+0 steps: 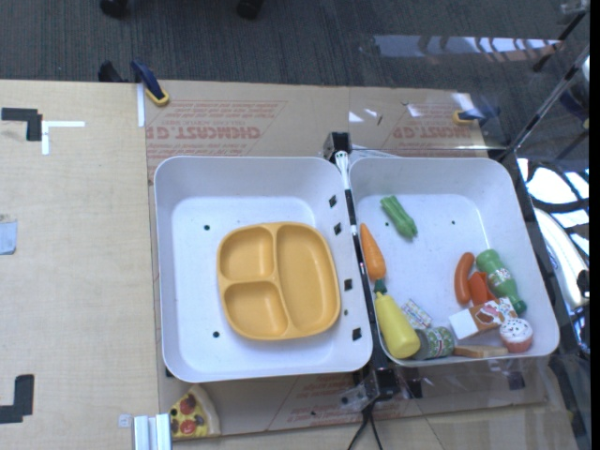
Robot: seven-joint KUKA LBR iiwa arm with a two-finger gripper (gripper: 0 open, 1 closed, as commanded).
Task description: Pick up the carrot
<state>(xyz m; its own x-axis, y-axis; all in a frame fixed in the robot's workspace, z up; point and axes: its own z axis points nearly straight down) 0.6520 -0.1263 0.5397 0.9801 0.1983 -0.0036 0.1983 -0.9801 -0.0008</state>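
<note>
The carrot (372,253), orange with a small green top at its lower end, lies along the left wall of the right bin (487,181). Its tip points toward the back of the bin. Just below it lies a yellow bottle-shaped toy (395,328).
A yellow three-compartment plate (278,280) sits in the left bin (187,204). The right bin also holds a green pepper (398,217), a red sausage (463,278), a green bottle (501,280), a can (433,342) and several small food toys at its front right. A pizza slice toy (190,414) lies outside, front left.
</note>
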